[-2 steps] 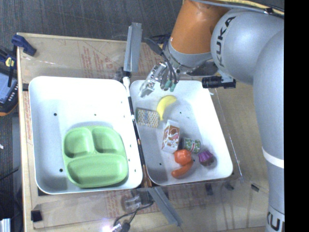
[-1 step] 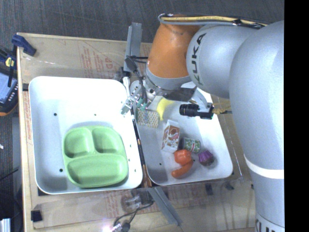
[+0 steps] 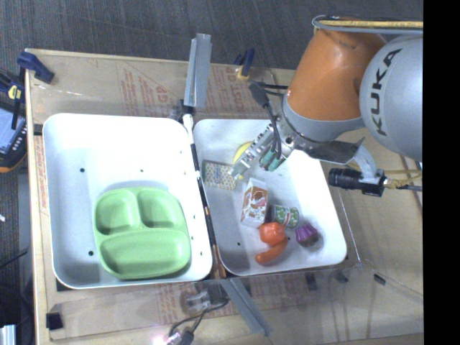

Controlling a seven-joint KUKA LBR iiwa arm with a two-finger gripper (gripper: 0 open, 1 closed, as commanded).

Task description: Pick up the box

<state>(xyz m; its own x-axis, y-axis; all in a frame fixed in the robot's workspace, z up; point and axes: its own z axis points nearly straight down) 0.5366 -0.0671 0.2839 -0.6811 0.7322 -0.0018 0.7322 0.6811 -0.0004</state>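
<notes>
A: Status of gripper?

B: Positioned over upper middle of right bin, below grey wrist and orange band of arm. Fingers spread slightly, pointing down and left. Nothing seen between them. Tips just beside a yellow item, partly hidden behind fingers; contact not determinable.

A: Location of box?

B: Centre of right bin, on bin floor. White carton with red and brown print, tilted slightly, long axis roughly vertical in view. Just below and right of fingertips, apart from them. Not gripped.

A: Neighbouring items in right bin?

B: Small patterned packet left of box, near left wall of bin. Green-labelled can lying on side, touching or just beside lower right of box. Purple item right of can. Orange-red item below box, with a second orange piece beneath, near front wall.

A: Contents of left bin?

B: Green divided tray, three compartments, resting in lower right portion of bin, lower edge close to front wall.

A: Surroundings?

B: Both bins side by side on wooden bench. Blue clamps at rear edge of bench.
</notes>
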